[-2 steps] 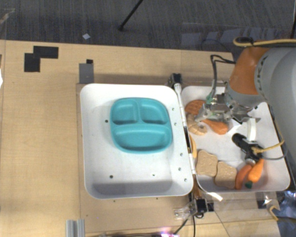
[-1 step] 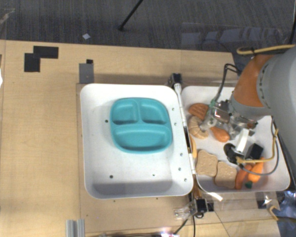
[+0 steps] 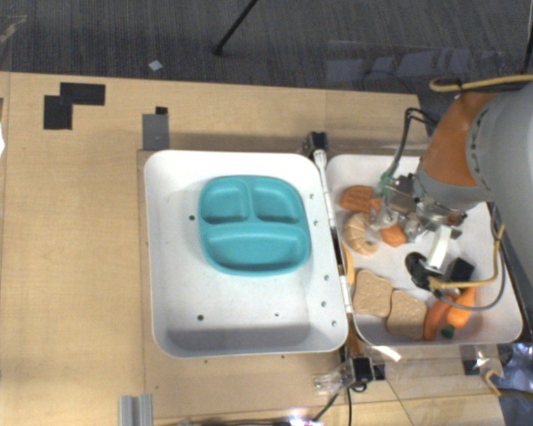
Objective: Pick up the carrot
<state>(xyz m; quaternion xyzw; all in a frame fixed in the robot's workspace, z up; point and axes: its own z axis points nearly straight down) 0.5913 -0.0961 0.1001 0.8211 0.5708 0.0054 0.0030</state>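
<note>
I see the arm (image 3: pixel 506 140) reaching in from the right over the right bin (image 3: pixel 506 331), its end effector (image 3: pixel 396 218) low among the food at the bin's upper left. I cannot tell how it is set; the wrist hardware hides it. Just beside it lie an orange-brown bread roll (image 3: pixel 357 199), a pale round bun (image 3: pixel 361 234) and a small orange piece (image 3: pixel 392 236) right at the tip. The carrot (image 3: pixel 437 318), orange with a green end, lies at the bin's lower right, well apart from the end effector, next to two toast slices (image 3: pixel 389 298). The left bin (image 3: pixel 173 327) holds a teal divided plate (image 3: pixel 253 224). Both bins sit on the wooden desk (image 3: pixel 71 264).
</note>
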